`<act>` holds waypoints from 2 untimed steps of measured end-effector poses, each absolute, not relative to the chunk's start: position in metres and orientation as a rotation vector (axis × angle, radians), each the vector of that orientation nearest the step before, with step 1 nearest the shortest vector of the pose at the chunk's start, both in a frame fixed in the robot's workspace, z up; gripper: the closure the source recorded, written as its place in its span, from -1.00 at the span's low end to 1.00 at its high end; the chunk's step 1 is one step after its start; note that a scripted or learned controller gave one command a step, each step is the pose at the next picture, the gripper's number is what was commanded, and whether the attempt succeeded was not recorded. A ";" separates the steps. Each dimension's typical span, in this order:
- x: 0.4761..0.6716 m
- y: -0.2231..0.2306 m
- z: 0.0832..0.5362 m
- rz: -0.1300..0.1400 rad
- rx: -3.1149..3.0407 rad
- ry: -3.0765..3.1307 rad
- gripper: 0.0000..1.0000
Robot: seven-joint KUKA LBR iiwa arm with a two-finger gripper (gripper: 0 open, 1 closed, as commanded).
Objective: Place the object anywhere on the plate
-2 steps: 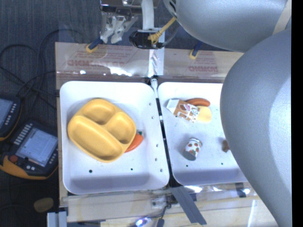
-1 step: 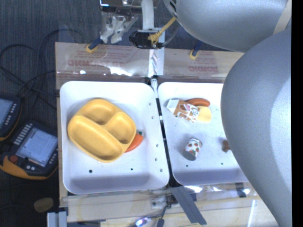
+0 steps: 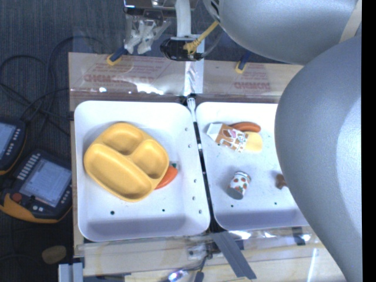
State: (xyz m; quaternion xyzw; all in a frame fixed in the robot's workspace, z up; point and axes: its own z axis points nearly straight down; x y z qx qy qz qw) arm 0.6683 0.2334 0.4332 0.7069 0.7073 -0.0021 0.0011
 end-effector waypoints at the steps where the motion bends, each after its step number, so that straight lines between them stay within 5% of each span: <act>1: 0.668 0.233 0.433 -0.007 2.219 2.220 1.00; 2: 0.668 0.233 0.433 -0.007 2.219 2.220 1.00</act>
